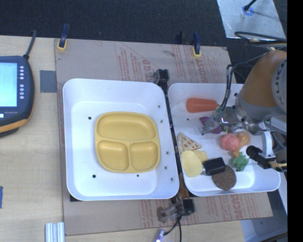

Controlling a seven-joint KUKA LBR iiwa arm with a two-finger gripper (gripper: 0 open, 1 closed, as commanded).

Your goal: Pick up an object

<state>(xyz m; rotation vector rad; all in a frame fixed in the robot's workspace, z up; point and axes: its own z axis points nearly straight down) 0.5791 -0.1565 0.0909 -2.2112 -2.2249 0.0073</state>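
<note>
Reaching into the right bin [272, 188] from the right, the gripper [214, 125] is hovering over a purple object [208, 120], just near of the orange carrot [201, 105]; whether it is clenched or released I cannot tell. Crowding is looking risky: the pink fruit [230, 141] is sitting close, so a descent might nudge neighbours or close on nothing.

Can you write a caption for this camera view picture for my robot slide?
Robot gripper reaches into the right bin of toy food beside a yellow divided plate in the left bin.
</note>
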